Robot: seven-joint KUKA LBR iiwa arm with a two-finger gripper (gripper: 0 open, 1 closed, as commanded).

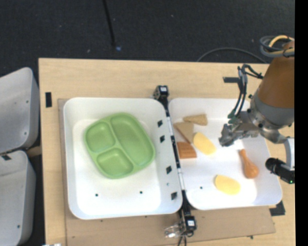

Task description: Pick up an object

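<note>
The gripper (227,137) hovers in the right bin (215,201) just beside a yellow piece (204,143); whether its fingers are spread cannot be told. Centring squarely over that piece before descending should help.

The arm (277,86) is cut off at 3 o'clock, so much of its body is out of sight. The pincer (229,136) is small and dark; whether its tips are parted cannot be told. At 9 o'clock, 2 pale panels (10,111) run off the edge. A metal clip (175,231) at 6 o'clock on the worktop (108,78) is too small to identify.
</note>
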